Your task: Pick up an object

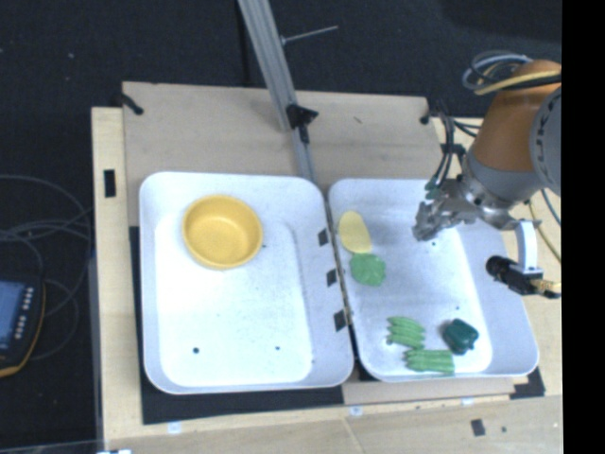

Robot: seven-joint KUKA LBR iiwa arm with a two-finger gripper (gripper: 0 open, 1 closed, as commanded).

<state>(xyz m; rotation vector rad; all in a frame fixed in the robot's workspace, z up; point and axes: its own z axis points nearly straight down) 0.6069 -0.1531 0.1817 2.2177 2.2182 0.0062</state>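
Reaching in over the counter [227, 112], the arm [515, 130] is at the approach step: nothing is picked yet. The left bin [170, 339] carries a yellow bowl [223, 232]. The right bin [492, 291] carries the likely targets: a pale yellow piece [354, 232], a green lump [369, 270] touching it, two green pods [416, 346] and a dark teal piece [460, 335]. The hand [430, 220] hovers above bare bin floor; whether clenched or released, I cannot tell. Next it needs to choose a piece and descend squarely over it.
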